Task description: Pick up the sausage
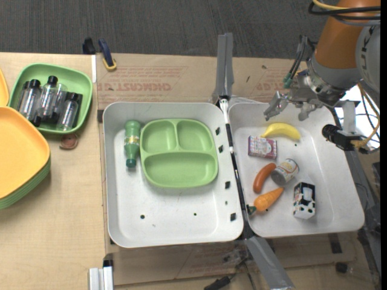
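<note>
The sausage [263, 177], reddish-orange and slightly curved, lies in the right bin [335, 216] near its left side, just above a carrot [268, 199] and touching a small can [285, 171]. My gripper [291, 104] hangs above the bin's far edge, up and to the right of the sausage and just beyond a banana [282, 131]. Its fingers are spread open with nothing between them.
The right bin also holds a pink packet [262, 147] and a black-and-white cow-patterned carton [304, 200]. The left bin [172, 222] holds a green divided plate [178, 151] and a green bottle [132, 142]. A green tray of bottles [51, 98] and yellow plates [21, 156] sit far left.
</note>
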Controlling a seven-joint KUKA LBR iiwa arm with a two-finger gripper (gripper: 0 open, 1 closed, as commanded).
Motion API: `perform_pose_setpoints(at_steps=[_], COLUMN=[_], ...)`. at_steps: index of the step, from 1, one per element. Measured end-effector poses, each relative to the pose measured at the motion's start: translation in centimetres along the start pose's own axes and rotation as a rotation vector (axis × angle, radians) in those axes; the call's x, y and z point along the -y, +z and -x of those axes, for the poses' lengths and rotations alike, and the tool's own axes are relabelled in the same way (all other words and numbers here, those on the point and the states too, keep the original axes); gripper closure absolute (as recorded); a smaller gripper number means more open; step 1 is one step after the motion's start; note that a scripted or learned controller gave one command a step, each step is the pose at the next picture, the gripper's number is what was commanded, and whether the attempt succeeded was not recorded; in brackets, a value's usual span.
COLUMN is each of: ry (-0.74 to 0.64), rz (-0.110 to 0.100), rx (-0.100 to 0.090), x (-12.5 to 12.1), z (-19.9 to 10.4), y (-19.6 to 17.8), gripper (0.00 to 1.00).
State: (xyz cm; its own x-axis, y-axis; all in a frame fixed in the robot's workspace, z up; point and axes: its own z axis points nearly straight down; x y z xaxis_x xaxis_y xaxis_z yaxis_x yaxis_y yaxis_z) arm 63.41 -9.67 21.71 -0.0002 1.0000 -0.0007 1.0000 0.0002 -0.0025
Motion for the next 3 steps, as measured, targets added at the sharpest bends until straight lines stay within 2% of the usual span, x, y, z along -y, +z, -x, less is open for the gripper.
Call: perform_pose_setpoints(at_steps=[1, 2, 3], ry=[-0.033, -0.019, -0.012], rz=[-0.001, -0.002, -0.002], rx=[-0.001, -0.001, -0.001], x=[7.4, 9.8, 9.9], z=[2.8, -0.3, -0.1], y=[11.1, 12.7, 11.8], gripper=[0.00, 0.00, 1.00])
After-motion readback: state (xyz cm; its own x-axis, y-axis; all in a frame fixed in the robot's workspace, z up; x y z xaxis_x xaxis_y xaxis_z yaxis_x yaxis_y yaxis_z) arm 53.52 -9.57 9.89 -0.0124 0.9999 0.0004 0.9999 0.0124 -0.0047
